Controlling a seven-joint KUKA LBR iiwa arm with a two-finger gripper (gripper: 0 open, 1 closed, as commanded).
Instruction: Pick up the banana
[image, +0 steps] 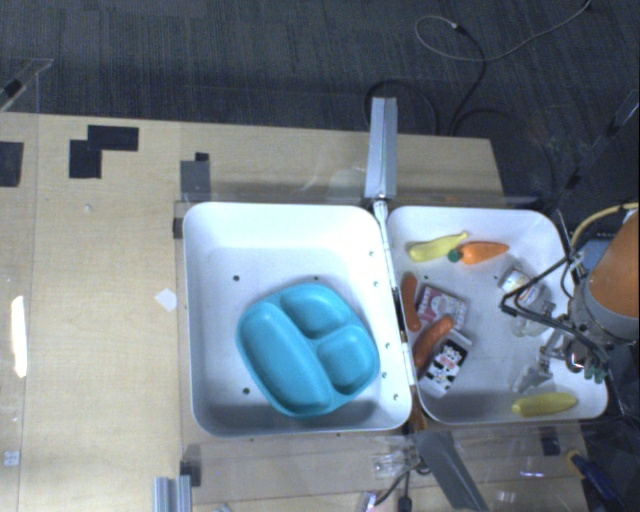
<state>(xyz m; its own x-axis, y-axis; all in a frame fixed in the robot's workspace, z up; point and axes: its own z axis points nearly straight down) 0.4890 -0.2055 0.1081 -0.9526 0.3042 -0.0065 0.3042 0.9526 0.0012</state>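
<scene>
The banana (437, 247), yellow and slightly curved, lies at the back of the right bin (490, 218), beside an orange carrot (484, 252). A second yellow, elongated piece (545, 403) rests at the bin's front right corner; I cannot tell what it is. My gripper (537, 372) reaches in from the right and hangs low over the front right part of the bin, just above that second yellow piece and far from the banana at the back. Nothing shows in its grasp.
The right bin also holds two reddish sausages (431, 341), a small printed packet (439, 303) and a dark-and-white packet (448, 363). A blue divided plate (306, 346) sits in the left bin (220, 300). Cables trail beside the arm (610, 285).
</scene>
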